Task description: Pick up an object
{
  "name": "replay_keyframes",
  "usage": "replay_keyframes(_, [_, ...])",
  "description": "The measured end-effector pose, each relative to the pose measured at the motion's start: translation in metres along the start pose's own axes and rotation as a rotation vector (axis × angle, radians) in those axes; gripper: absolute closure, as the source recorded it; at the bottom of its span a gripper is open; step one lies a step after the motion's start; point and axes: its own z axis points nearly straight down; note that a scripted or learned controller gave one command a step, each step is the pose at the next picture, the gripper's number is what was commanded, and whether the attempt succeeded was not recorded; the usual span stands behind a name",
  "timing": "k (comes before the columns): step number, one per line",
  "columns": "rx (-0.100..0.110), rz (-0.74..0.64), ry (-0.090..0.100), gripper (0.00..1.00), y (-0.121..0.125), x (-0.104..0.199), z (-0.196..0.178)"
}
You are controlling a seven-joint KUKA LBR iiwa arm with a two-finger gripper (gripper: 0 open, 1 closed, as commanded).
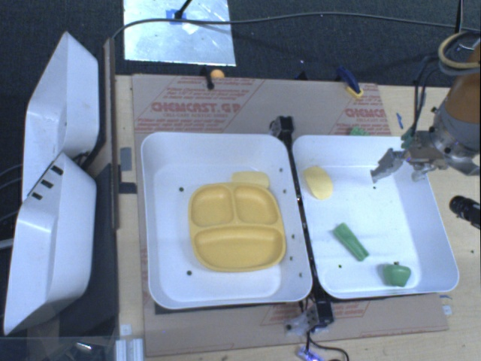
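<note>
We look down at a slant on a bench bearing two shallow white bins side by side. The left bin fills the centre-left of the frame; the right bin fills the centre-right. The two meet along a dark seam running down the middle.

In the left bin we see a yellow divided tray, with two small compartments above one long compartment. A pale yellow flat piece lies just beside the tray's upper edge; whether the two touch cannot be told.

In the right bin we see three loose things. A pale yellow oval lump lies in the upper-left corner, near the seam. A green stick lies tilted near the middle of the bin. A green block sits in the lower right, near the bin's lower rim. All three lie well apart from one another.

The arm enters from the right edge of the frame, at upper right. Its gripper stands over the upper part of the right bin, to the right of the oval lump and apart from it. We see pale fingers pointing left, with nothing between them; we cannot tell how far they are spread.
</note>
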Motion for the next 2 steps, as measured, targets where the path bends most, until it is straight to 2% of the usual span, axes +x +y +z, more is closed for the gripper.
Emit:
replay_keyframes(1, [-0.001,-0.001,0.000,1.00,0.000,0.000,-0.011])
replay_keyframes(2, [0.003,0.019,0.001,1.00,0.019,0.014,0.029])
